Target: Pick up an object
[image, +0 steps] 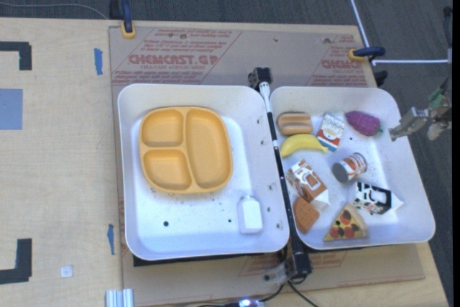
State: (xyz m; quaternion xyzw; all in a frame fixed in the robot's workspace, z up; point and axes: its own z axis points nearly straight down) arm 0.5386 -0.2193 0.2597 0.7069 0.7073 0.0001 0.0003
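Camera view shows the gripper (419, 123) at the right edge of the right bin (415, 187), low over its rim; I cannot tell how it stands. It holds nothing. Near it inside lie a purple object (363, 122), a can (350, 167) and a banana (302, 145)

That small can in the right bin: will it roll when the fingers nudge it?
Probably. The can lies on its side on the smooth right bin, so a sideways push would likely roll it. It looks like a small toy, likely light. Its round body may slip from a loose pinch.
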